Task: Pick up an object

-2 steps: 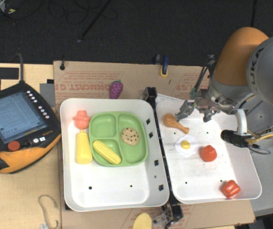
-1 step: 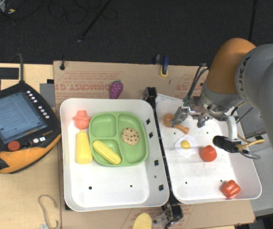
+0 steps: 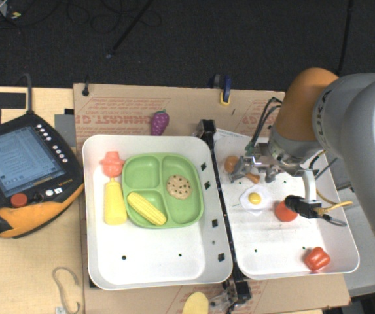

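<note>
Camera view has the gripper [image 3: 251, 167] low in the right bin [image 3: 344, 254]; whether its jaws are apart or together I cannot tell. A small brown piece [image 3: 232, 164] lies just beside it, the fried egg [image 3: 254, 199] just below. Likely light, stiff plastic toys, slick; pinch the brown piece across its middle

Glossy plastic green tray [image 3: 197, 208] sits in smooth white bin [image 3: 148, 267] on matt cardboard sheet [image 3: 122, 113].
</note>
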Robot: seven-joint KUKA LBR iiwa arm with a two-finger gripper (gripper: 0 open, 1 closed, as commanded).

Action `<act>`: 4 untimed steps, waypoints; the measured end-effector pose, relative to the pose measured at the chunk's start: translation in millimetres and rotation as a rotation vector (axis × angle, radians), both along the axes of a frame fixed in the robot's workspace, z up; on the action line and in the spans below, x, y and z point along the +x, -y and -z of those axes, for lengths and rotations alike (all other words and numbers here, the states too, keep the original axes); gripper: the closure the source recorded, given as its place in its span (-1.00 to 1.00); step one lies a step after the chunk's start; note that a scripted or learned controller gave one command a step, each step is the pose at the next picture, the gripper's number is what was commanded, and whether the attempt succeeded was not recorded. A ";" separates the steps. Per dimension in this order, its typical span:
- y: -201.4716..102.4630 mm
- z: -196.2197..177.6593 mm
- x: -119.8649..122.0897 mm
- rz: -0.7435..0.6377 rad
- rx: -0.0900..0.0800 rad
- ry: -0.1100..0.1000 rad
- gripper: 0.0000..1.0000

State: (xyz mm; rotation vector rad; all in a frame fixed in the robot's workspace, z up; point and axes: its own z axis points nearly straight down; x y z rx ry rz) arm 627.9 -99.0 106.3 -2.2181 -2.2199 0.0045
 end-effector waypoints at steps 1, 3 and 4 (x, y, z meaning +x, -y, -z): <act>-1.9 20.0 -0.4 0.001 0.000 0.000 -1.00; -0.9 -53.0 6.8 0.002 0.000 0.007 1.00; -2.1 -99.0 8.3 0.001 0.000 0.007 1.00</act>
